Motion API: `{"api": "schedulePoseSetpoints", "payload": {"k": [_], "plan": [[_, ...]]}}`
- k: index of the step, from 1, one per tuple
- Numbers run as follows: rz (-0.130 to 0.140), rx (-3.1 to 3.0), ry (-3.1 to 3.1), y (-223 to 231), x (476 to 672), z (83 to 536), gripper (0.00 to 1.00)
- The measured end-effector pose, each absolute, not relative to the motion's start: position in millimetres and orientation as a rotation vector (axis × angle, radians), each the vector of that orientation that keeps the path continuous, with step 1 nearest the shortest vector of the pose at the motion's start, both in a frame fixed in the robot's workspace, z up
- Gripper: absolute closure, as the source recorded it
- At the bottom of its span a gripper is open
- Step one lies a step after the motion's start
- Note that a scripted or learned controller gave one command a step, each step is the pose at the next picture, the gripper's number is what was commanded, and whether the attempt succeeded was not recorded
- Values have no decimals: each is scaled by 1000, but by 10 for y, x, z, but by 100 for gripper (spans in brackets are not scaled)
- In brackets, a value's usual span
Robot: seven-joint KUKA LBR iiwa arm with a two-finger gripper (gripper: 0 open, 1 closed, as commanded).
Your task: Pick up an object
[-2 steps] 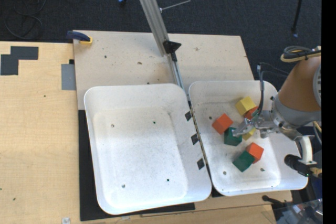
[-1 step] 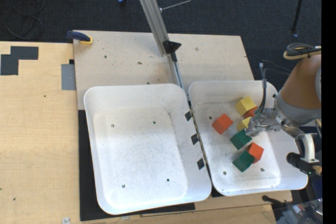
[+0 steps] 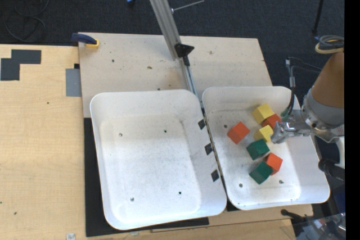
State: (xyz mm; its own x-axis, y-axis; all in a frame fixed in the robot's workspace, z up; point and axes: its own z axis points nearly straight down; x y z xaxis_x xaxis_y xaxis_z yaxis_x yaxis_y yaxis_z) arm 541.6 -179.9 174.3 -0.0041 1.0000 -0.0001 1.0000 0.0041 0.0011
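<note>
Nothing is lifted yet, as far as the view shows: every block sits on the floor of the right bin (image 3: 304,191), so the pick is still to do. The gripper (image 3: 279,132) is low inside that bin, near its right wall, tip right at the cluster, touching or just beside the small yellow block (image 3: 264,133) and the red block (image 3: 271,121). Can't tell if the pincer is open or closed, the tip is too small and blurred against the blocks. No block is clearly gripped. Likely target is that yellow or red one, judging by where the tip sits. Rest of the cluster, relative to the gripper: bigger yellow block (image 3: 261,113) up and left of it, orange block (image 3: 238,132) well to its left, green block (image 3: 257,149) just below-left, another orange block (image 3: 274,163) below, second green block (image 3: 260,172) further below, touching that orange one. Crowding is the main obstacle: the blocks are packed tight, so neighbours could get nudged or jam a grasp. Left bin (image 3: 112,115) lies well left of the gripper, across the divider. A slanted metal rail (image 3: 163,11) runs up from between the bins, away from the work area. A blue-yellow clamp (image 3: 85,40) sits on the board far up-left.
</note>
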Motion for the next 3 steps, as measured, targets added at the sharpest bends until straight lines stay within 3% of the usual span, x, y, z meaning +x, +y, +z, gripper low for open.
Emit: {"api": "schedulePoseSetpoints", "payload": {"k": [1,2,3], "plan": [[3,2217,2222,-1806,5427,2271,100],[2,2217,2230,-1254,5508,2314,100],[-1,2220,2230,-720,5379,2342,100]]}}
